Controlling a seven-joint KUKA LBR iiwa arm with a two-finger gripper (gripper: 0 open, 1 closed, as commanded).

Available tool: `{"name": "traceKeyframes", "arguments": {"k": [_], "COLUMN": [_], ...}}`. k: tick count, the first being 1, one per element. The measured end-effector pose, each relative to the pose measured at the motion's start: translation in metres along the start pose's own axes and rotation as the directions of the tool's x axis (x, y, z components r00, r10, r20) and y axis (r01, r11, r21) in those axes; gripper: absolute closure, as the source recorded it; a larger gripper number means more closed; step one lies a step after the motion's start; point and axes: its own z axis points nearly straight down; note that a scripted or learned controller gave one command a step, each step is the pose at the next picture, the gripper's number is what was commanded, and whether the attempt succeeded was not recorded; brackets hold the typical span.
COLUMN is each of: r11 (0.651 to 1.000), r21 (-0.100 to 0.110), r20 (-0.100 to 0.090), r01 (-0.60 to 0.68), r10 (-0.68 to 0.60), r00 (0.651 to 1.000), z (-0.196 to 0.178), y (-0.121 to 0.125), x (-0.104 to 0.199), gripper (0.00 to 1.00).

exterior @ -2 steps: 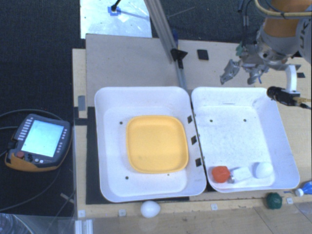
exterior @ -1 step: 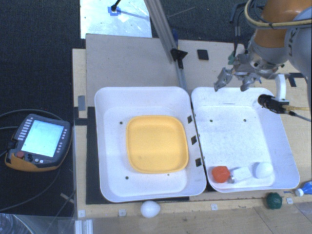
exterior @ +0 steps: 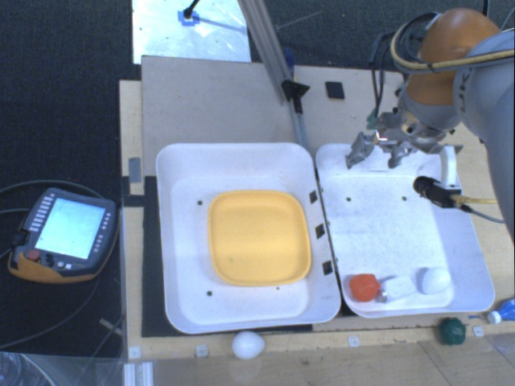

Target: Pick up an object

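Note:
In the right bin, an orange-red round object lies near the front left corner. A small pale piece sits beside it, and a white egg-shaped object rests further right. My gripper hangs over the bin's back edge, far from these objects. Its two fingers are spread apart, open, with nothing between them. The left bin holds a yellow square plate.
A black plug on a cable hangs from the arm over the right bin's right side. A white egg and a green ball lie on the bench in front of the bins. A teach pendant sits far left.

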Motion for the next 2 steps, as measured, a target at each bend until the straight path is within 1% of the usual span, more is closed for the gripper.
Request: {"name": "traceKeyframes", "arguments": {"k": [1, 2], "r11": [1.0, 1.0], "r21": [-0.001, -0.006], "r20": [0.0, 0.0], "r01": [0.001, 0.001], "r10": [-0.001, -0.001], "r00": [1.0, 1.0], "z": [0.045, 0.032], "y": [-0.001, 0.0], "x": [0.008, 0.007], "gripper": [0.0, 1.0]}}
